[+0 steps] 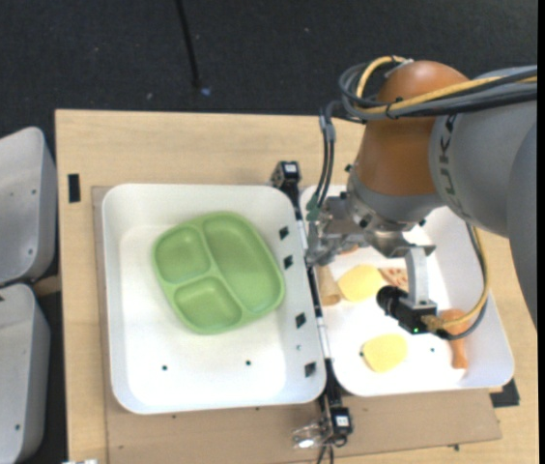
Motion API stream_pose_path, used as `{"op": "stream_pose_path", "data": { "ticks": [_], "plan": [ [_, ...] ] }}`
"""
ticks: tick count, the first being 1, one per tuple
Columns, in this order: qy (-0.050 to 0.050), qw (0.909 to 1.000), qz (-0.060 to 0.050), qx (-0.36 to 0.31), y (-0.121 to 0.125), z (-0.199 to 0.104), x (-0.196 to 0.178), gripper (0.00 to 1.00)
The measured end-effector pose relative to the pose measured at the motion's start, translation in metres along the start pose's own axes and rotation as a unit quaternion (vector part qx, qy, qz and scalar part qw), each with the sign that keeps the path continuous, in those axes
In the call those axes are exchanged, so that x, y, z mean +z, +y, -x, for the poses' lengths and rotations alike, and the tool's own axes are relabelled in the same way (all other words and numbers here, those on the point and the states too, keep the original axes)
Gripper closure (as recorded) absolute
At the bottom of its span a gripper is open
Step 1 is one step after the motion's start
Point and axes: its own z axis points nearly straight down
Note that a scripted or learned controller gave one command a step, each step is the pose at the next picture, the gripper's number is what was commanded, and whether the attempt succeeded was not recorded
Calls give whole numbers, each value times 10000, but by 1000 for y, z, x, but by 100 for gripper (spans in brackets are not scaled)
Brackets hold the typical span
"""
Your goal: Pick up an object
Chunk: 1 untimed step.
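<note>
Although the arm [466, 153] hangs low over the right bin [490, 356], nothing looks lifted yet, so I would judge the pick not yet made, with the grasp and the lift left to do. The gripper [335, 245] sits at the bin's nine o'clock edge, hard by the divider between the two bins; from here I cannot tell whether it is wide or narrow, since the wrist hides it.

The likeliest target is the yellow piece [359, 283] just at its four o'clock, lying flat, its long axis running roughly from eight o'clock to two o'clock, with no clear front end. A second yellow piece [385, 353] lies toward six o'clock from the first, clear of the gripper, its length running about nine to three. An orange object [458, 334] rests at the bin's four o'clock side, partly behind a cable.

In the left bin [123, 365] a green divided plate [217, 272] lies untouched, tilted so that its length runs from ten to four.
</note>
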Motion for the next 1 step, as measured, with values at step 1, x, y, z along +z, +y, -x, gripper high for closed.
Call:
{"op": "stream_pose_path", "data": {
  "ticks": [1],
  "plan": [
    [-4, 10000, -10, 6, 4, -53, 11, 100]
  ]
}}
